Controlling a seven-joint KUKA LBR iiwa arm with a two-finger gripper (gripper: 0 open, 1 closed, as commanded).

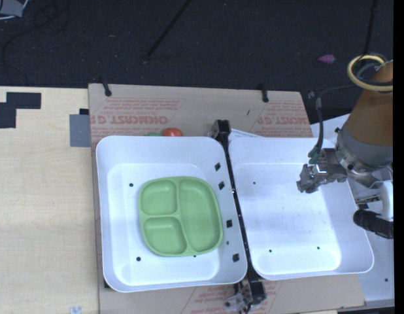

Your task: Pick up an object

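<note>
A: At the far left of the frame we see pale wooden bench top with dark shapes on it near the upper left. Next comes the left bin, and in its middle lies a green divided plate, flat, with three compartments facing up.

B: Just above that bin's back rim, we also make out a small red-orange object on the brown cardboard, partly hidden by the rim, with a bit of green beside it. We cannot tell what it is.

A: Moving right, a black divider runs between the two bins. The right bin shows its white floor with a few dark specks.

B: And the arm?

A: The arm enters from the right edge, its orange band in the upper right, the grey wrist below it. It leans leftward, so the gripper hangs over the right part of the right bin, near the back wall.

B: Are its fingers spread or closed?

A: We cannot tell; it is a small dark cluster, and we see no object in it. The plate lies well apart, in the other bin.
</note>
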